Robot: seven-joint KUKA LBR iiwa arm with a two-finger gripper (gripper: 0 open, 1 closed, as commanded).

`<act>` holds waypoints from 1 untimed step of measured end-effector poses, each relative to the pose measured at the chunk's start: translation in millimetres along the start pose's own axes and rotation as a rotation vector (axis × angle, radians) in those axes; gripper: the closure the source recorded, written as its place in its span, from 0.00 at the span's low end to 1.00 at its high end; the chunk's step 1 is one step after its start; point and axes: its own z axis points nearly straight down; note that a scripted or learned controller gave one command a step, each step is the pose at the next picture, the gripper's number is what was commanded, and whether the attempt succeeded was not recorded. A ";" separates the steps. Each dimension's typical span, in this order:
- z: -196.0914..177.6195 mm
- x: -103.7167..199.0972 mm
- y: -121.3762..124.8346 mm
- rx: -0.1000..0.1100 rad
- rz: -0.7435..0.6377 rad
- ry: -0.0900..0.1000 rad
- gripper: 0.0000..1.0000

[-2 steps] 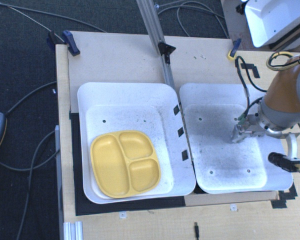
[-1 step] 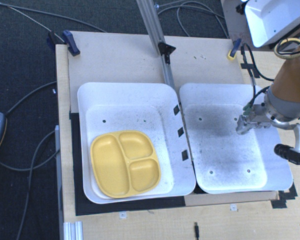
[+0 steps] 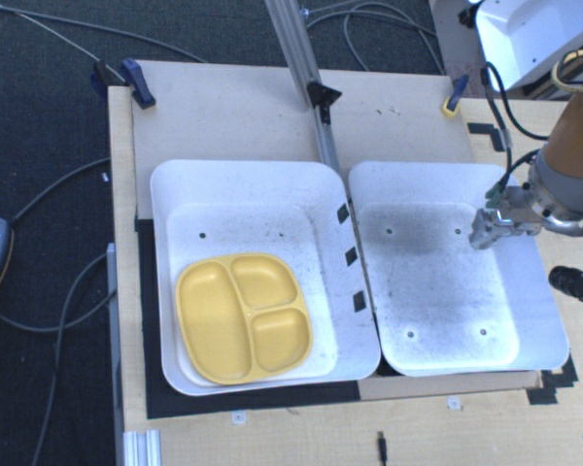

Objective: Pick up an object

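1. Yellow divided plate (image 3: 243, 316), three compartments, lies flat in the left bin (image 3: 175, 187), toward its near-left corner.
2. Right bin (image 3: 437, 328), beside the left bin on the desk (image 3: 223, 95).
3. Pincer (image 3: 488, 229), above the right bin's right side; whether open or closed cannot be told.

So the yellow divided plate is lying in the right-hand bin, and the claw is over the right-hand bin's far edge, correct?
Not quite. The camera view shows the yellow divided plate lying in the left-hand bin, not the right one. The claw is indeed over the right-hand bin, near its far edge.
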 end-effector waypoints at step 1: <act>-54.5 -0.3 2.1 -0.002 0.000 -0.001 1.00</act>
